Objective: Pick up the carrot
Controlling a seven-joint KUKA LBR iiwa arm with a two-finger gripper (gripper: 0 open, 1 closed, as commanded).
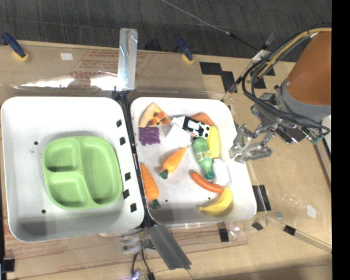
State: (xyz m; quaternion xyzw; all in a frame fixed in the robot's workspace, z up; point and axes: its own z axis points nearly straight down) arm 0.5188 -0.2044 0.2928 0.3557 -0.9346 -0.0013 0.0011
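Carrots: 2 lie in the right bin (236, 156), one (174, 160) at its centre, another (150, 184) against the wall at 8 o'clock. Claw (249, 146) hovers outside the rim at 3 o'clock, apparently open and empty, presumably awaiting approach.

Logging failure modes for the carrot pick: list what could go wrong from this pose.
1. Two carrots: one carrot lies mid-bin, another against the bin's left wall, so the target is ambiguous.
2. The middle carrot sits close to the green bottle, which may get knocked.
3. The hand hangs outside the right bin; its rim could catch it.
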